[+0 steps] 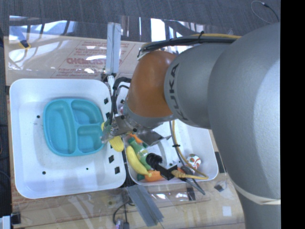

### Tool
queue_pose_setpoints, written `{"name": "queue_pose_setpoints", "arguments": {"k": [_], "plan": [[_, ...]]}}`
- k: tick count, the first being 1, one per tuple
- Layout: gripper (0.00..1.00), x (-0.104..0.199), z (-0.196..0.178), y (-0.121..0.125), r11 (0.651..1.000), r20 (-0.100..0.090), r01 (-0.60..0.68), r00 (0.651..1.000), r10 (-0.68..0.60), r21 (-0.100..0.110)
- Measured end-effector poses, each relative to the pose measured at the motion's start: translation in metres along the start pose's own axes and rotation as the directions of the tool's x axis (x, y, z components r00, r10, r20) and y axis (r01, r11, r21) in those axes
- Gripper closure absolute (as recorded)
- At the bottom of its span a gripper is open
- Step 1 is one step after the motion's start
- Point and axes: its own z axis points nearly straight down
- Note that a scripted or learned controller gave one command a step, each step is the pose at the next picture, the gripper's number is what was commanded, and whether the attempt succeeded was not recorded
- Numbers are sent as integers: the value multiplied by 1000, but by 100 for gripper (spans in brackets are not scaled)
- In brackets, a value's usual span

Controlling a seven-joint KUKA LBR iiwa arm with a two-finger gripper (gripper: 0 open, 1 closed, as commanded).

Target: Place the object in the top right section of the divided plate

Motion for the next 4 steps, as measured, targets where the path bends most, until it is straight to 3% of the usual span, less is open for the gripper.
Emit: {"name": "queue_pose_setpoints", "arguments": {"k": [1, 2, 3, 4], "plan": [[0, 0, 0, 0, 1000, 0, 1, 1000, -1, 0], [0, 24, -7, -20, 965, 0, 263, 965, -263, 1], [100, 24, -17, -19, 964, 1, 267, 964, -267, 1], [100, -52, 0, -39, 985, 0, 171, 985, -171, -1]]}}
